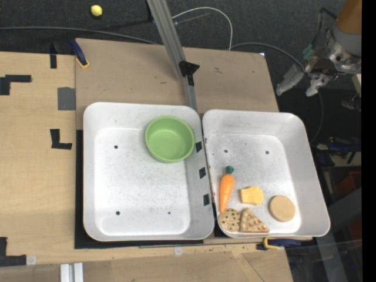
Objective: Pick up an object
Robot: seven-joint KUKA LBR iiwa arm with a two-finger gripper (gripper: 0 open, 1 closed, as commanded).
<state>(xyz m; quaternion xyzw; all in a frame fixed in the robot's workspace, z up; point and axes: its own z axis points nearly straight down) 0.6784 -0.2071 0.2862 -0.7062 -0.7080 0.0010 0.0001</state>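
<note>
Overhead, we find the gripper (310,81) up at about two o'clock, outside both bins and well apart from everything in them — its two pale fingers (289,81) stand spread apart, with nothing between them.

In the right bin (294,122) the candidates crowd the corner near five o'clock: one carrot (226,190), one yellow cheese wedge (252,195), one round tan biscuit (282,208), one chocolate-chip cookie (230,219) and one pizza slice (253,222). They look to us like light, stiff toy food, probably smooth and a little slippery.

We judge the carrot the easiest — long and narrow, best pinched across its middle.

In the left bin (100,157) one green bowl (170,138) sits toward one o'clock; its thin rim would be the place to grip.
</note>
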